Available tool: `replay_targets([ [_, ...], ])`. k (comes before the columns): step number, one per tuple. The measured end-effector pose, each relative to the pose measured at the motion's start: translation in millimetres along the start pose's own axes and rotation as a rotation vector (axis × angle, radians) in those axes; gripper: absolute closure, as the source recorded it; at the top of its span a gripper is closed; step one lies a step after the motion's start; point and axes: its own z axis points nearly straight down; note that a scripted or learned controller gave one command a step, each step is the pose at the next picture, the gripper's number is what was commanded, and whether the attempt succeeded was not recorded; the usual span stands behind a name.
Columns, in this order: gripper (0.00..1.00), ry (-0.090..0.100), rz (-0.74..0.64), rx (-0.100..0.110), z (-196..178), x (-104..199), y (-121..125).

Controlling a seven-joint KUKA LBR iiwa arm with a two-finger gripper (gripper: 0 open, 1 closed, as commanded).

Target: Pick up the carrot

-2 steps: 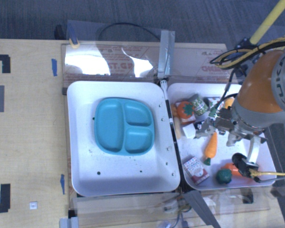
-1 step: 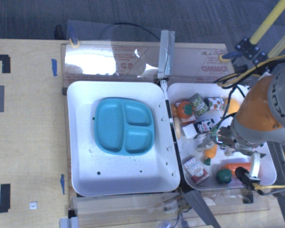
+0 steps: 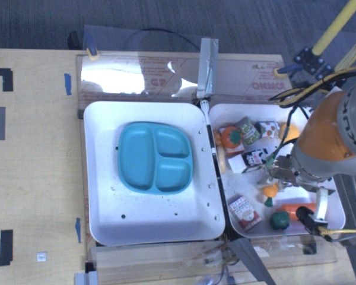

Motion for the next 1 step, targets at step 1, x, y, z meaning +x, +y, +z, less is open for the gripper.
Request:
replay_targets([
  [1, 1.0, 0.003, -0.075, 0.003, -106.7, 33.3, 33.4],
])
